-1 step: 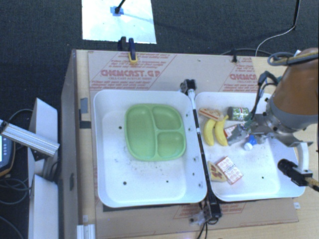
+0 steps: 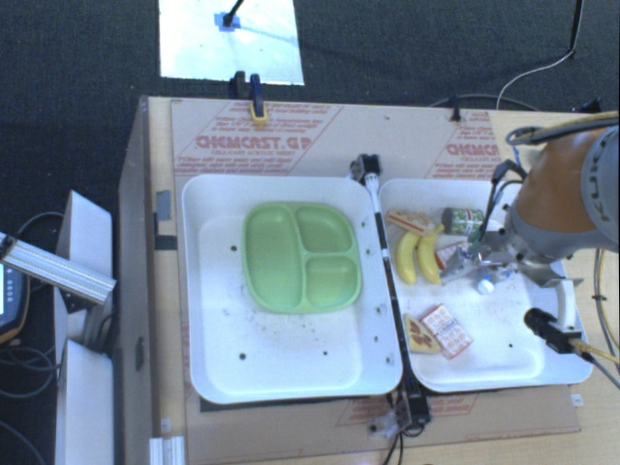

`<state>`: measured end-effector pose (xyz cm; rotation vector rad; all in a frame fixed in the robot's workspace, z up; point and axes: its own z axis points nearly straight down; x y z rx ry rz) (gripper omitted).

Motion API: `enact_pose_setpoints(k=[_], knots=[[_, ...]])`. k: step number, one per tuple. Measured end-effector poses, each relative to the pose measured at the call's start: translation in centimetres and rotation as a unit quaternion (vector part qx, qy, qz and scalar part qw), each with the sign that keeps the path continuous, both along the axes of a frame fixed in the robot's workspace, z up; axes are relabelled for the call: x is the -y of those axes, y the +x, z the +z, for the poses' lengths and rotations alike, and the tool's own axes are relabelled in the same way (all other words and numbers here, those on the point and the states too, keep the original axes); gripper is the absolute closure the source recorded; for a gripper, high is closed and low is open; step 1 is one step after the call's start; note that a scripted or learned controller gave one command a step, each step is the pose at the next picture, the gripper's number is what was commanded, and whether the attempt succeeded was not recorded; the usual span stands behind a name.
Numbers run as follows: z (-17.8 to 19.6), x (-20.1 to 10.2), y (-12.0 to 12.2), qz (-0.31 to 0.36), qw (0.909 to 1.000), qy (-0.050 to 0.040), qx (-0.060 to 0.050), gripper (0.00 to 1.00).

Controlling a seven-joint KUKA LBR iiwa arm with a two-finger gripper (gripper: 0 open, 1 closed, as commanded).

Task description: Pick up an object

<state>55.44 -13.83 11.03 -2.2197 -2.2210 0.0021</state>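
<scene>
1. Right of centre in the frame, the gripper is down inside the right-hand bin, among the cluster of items in that bin's upper half.
2. Its tips sit close to a small red-and-white item and just right of the two bananas; whether it is spread or closed, and whether anything sits in it, I cannot tell, because the arm and wrist cover much of that spot.
3. Nothing looks lifted: every item appears to lie on the bin floor, so I judge the pick as not yet done, with the grasp itself and the lift still to come.
4. Other candidates in the same bin are a green can near the upper rim, a sandwich-like piece at the upper left, and a red-and-white box lower down.
5. The left-hand bin carries a green divided plate, well apart from the gripper.
6. Red print on the board under the bins reads "CHEMCAST GP", repeated at the upper right; the smaller lines beneath are too small to read, as are the labels on the can and box.
</scene>
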Motion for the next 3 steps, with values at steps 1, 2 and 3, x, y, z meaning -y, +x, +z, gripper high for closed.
enact_pose_setpoints(k=[1, 2, 3], knots=[[-1.4, -0.8, 5.7, 0.002, 1.0000, -0.0007, 0.004, 0.00], [-3.0, -0.1, 9.7, 0.007, 0.9989, 0.0058, -0.046, 0.00], [-2.7, 2.0, 7.6, 0.001, 1.0000, 0.0002, -0.005, 0.00]])
